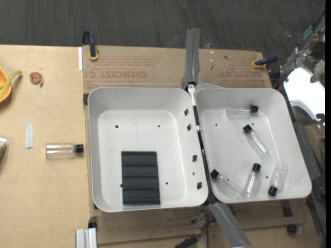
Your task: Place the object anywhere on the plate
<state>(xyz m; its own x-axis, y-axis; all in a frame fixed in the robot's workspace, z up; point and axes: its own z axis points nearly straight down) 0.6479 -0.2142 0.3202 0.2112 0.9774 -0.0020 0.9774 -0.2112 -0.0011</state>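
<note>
On the worktop left of the bins, one clear vial lies with its black cap to the right. The left bin holds a dark ribbed plate near its front wall, open floor around it. Five capped vials lie scattered at mixed angles in the right bin. The tool's state cannot be told.

Two shallow white plastic bins sit mid-frame. Five clear black-capped vials lie at right, a sixth at left. One black ribbed rectangular plate lies lower centre.
</note>
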